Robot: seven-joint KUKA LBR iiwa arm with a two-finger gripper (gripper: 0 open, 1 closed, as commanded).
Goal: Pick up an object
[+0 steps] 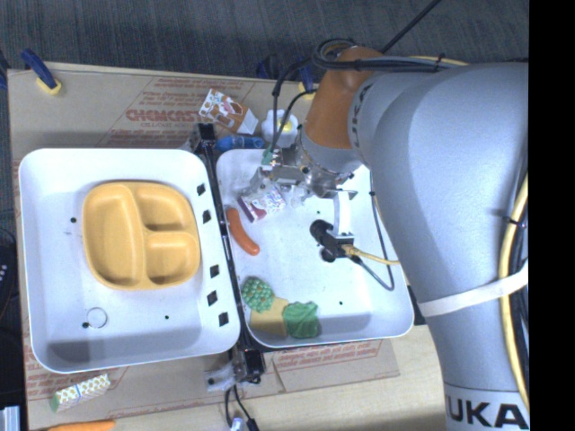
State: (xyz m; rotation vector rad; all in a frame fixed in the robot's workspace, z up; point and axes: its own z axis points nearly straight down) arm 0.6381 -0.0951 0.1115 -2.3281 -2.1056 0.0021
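My gripper (274,180) is low in the back left part of the right bin (382,308), under the grey wrist and its orange band. Right at its tip lies a crumpled white and red packet (266,202), partly covered by the gripper; whether it is gripped does not show. An orange sausage (243,232) lies just in front of that, along the bin's left wall. At the near edge of the bin sit a green dotted round piece (256,292), a yellow piece (269,317) and a green leafy piece (303,320).
The left bin (45,330) holds a yellow divided plate (141,233). Behind the bins on the cardboard lie a small printed packet (220,108) and a blue item (241,142). A wrapped packet (81,391) lies at the front left. The arm's bulk covers the right side.
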